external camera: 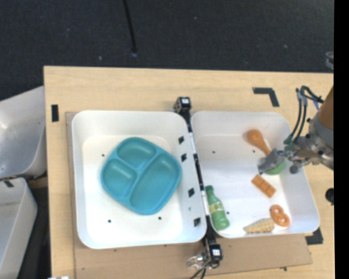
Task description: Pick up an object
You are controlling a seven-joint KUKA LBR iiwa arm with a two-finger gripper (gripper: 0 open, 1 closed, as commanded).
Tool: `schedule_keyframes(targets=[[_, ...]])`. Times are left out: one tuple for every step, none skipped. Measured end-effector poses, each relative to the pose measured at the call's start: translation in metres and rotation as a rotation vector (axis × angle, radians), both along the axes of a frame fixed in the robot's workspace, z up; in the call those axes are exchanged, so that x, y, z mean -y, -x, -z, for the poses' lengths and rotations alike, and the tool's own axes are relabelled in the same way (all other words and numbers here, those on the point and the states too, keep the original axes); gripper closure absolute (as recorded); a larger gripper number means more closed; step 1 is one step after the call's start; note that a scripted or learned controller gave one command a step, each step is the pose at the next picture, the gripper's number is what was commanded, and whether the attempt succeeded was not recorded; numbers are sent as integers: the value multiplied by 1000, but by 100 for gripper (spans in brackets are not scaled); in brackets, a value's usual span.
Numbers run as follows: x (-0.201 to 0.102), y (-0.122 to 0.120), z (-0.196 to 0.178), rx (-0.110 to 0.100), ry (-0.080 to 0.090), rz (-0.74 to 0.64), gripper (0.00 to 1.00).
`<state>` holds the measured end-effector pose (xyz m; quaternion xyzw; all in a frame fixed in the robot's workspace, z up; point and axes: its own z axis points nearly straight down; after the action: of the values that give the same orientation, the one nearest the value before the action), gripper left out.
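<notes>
- My end effector [272, 163] sits over the right-hand shallow white bin [232, 129], near that bin's right wall, reaching in from the right side of the camera view.
- A small green object [276, 168] lies right at my fingertips; I cannot tell whether it is between them, nor whether they are released or clenched.
- Just up and left of my end effector lies an orange spoon-shaped plastic piece [256, 138], its handle pointing toward me.
- Just below my end effector lies a small orange rectangular block [263, 185], apart from the green object.
- Near the bin's lower right corner are an orange pretzel-shaped toy [280, 215] and, just left of it, a tan wedge-shaped piece [259, 226].
- A green bottle with a yellow neck [216, 208] lies along the bin's left wall, by the divider.
- The left-hand white bin [87, 225] carries a blue compartmented plastic plate [141, 174] lying flat in its middle.
- Both bins rest side by side on the light wooden bench [134, 89].
</notes>
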<state>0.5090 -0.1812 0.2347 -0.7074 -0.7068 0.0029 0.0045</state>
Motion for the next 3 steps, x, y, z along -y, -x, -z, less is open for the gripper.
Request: schedule_keyframes(targets=[[0, -2, -6, 11, 3, -3, 0], [-6, -1, 55, 6, 3, -1, 0], [-1, 4, 99, 6, 3, 1, 0]])
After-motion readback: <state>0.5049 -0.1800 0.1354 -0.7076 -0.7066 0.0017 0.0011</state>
